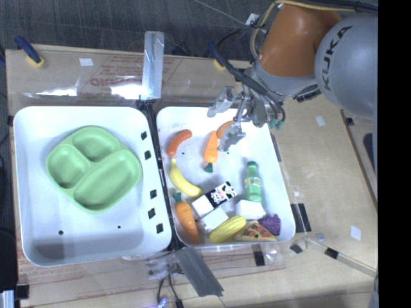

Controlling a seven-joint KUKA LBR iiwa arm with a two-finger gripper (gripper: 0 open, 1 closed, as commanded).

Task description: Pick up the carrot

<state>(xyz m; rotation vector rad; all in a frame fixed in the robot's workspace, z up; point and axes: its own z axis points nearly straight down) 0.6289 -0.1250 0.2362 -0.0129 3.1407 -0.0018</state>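
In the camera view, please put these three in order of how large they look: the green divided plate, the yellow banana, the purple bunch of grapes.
1. Green divided plate, by far the largest.
2. Yellow banana.
3. Purple bunch of grapes, the smallest.

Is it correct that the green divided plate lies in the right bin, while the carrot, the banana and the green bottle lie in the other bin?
Not quite. The camera view shows the green divided plate in the left bin, not the right one. The carrot, the banana and the green bottle lie in the other bin, the right one.
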